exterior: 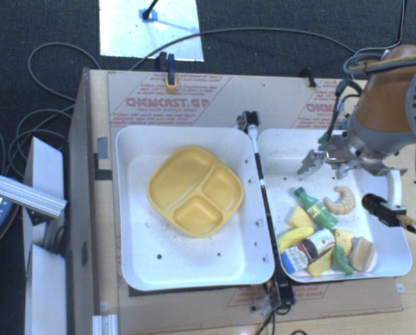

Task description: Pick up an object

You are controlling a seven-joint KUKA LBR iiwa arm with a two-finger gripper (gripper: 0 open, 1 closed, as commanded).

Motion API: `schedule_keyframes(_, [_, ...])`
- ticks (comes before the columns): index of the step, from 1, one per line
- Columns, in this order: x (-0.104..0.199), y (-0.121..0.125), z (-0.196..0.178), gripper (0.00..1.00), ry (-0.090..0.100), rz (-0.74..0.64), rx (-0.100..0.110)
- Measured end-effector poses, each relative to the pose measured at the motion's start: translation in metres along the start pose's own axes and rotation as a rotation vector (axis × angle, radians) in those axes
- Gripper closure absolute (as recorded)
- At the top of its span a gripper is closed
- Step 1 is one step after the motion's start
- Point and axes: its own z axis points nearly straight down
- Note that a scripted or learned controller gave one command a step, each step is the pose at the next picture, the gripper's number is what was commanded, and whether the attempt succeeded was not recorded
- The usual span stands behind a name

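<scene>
We read red printing on the brown cardboard sheet [194, 96] under the two bins: "CHEMCAST GP" runs along its top edge at left, and part of the same wording repeats at right. The small jar's label [296, 257] is too small to read.

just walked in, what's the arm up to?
The grey arm's claw hangs over the right white bin, near its far left part, with nothing visibly between its fingers. The toy pile lies nearer the camera: a green plastic bottle, a tan croissant-shaped piece, a yellow banana and a small labelled jar. The left white bin holds a yellow compartment tray. No pick yet.
</scene>
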Motion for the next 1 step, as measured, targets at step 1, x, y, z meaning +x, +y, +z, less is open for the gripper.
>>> schedule_keyframes(1, [-0.0131,-0.023,0.1101,0.0,-0.001,0.002,-0.001])
